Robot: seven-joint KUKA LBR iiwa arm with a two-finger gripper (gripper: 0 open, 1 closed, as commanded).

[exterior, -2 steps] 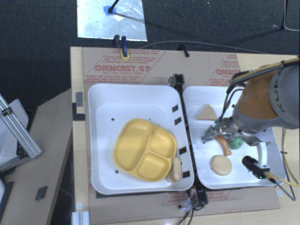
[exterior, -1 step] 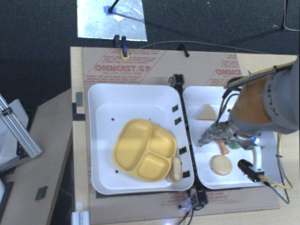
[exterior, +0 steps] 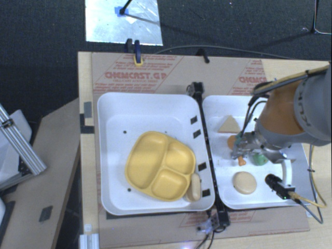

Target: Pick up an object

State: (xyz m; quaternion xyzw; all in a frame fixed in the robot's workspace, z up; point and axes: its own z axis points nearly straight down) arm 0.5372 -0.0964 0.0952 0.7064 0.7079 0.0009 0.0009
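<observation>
Camera view, your inventory: yellow sectioned plastic tray (exterior: 160, 166), left white bin (exterior: 111, 128); round tan bun (exterior: 244, 182), tan triangular wedge (exterior: 228, 124) flank pincer (exterior: 241, 150), grip unreadable.

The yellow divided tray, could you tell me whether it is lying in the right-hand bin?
No, the yellow divided tray lies in the left bin, while the gripper is over the right bin.

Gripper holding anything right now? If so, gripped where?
Cannot be told. The gripper is low in the right bin, among a small orange piece and a green item, but nothing is visibly between its fingers.
</observation>
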